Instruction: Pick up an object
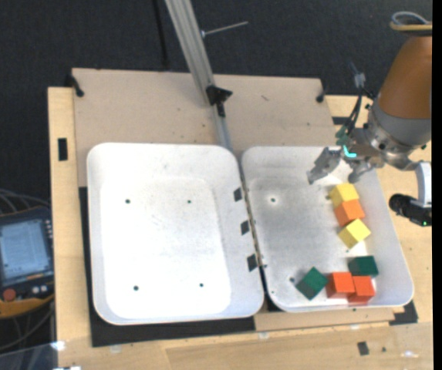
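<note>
Grey metal, the claw hangs over the top of the right bin, its two fingers spread and nothing between them. Just toward five o'clock from it lies a yellow block, touching an orange block, with a second yellow block beyond. Further toward six o'clock, along the bin's lower rim, sit a dark green block, two orange-red blocks pressed together, and a tilted green block. All look like small rigid cubes, probably light and not fragile; flat opposite faces should take a pinch, though neighbours crowd the sides. The left bin sits at nine o'clock. Fingertips blur against the bin floor, and the wrist is cut off at the frame's right.
</note>
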`<control>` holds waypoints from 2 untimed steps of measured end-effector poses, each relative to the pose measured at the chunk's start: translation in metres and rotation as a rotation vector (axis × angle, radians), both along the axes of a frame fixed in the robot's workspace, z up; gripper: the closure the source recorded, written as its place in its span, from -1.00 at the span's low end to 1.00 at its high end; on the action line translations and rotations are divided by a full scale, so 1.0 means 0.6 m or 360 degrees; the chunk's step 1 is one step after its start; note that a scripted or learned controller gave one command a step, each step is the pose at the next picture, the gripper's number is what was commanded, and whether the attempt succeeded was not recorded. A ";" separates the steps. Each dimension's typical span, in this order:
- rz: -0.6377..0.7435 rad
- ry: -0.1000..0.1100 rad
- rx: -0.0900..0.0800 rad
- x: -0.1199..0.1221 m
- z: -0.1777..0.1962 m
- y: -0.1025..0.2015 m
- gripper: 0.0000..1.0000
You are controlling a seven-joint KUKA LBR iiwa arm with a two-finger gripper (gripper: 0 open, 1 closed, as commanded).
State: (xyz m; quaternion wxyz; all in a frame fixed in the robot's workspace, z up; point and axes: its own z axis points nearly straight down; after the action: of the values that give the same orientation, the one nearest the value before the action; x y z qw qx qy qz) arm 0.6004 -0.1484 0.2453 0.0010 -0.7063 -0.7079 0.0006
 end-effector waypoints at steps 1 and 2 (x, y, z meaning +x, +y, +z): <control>0.0000 -0.0006 0.0000 0.001 0.003 0.000 -1.00; -0.0006 0.0004 -0.0003 -0.007 -0.099 -0.010 -1.00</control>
State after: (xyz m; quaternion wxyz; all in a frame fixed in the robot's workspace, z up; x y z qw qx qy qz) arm 0.5960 -0.1545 0.1860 0.0012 -0.7075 -0.7067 0.0023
